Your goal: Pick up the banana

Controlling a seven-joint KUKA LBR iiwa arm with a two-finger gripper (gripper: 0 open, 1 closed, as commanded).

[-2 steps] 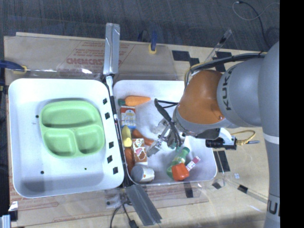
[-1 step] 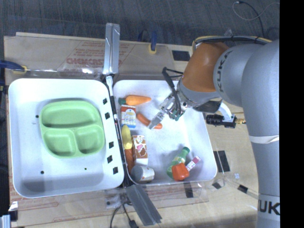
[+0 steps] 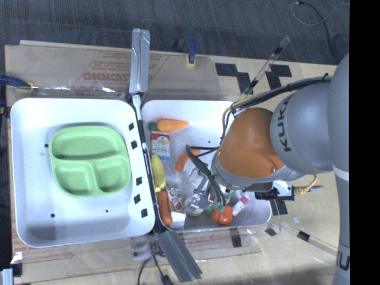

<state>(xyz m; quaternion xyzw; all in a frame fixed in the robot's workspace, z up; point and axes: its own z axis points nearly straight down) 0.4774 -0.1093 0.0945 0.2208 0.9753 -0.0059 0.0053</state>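
The banana [image 3: 158, 171] is yellow and lies lengthwise against the left wall of the right bin [image 3: 205, 107], just below a small orange carton [image 3: 160, 145]. My gripper [image 3: 199, 192] hangs low in the middle of the right bin, to the right of the banana and a short gap away from it, among cluttered items. The orange band and grey wrist [image 3: 249, 144] cover the bin's right half and hide what lies beneath them.
A carrot [image 3: 172, 124] lies at the right bin's far end. An orange-red sausage-like piece [image 3: 164, 208] sits below the banana, and a red vegetable [image 3: 223, 215] lies near the front wall. The left bin [image 3: 29, 159] holds a green divided tray [image 3: 90, 159].
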